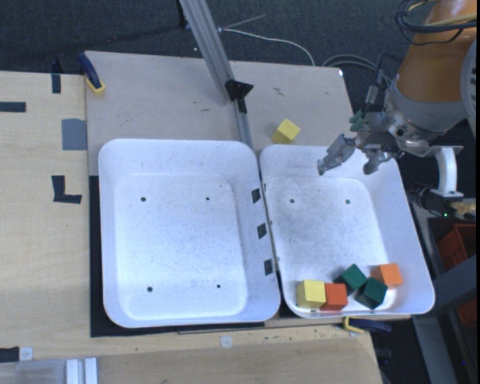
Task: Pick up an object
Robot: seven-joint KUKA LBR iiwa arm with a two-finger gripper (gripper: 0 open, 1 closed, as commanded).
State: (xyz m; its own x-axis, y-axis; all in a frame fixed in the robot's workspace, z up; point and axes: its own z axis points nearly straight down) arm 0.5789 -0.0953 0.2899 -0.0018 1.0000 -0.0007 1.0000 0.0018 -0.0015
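Observation:
Several small blocks lie bunched at the near edge of the right bin: a yellow block, a red-orange block, two dark green blocks and an orange block. Another yellow block sits on the bench just behind the bins. My gripper hangs over the far edge of the right bin, open, with nothing between its fingers. It is well away from the cluster of blocks.
The left bin lies beside the right one. A slanted metal rail runs from the top of the view down to the bins' junction. A blue and yellow clamp sits at the bench's far left corner.

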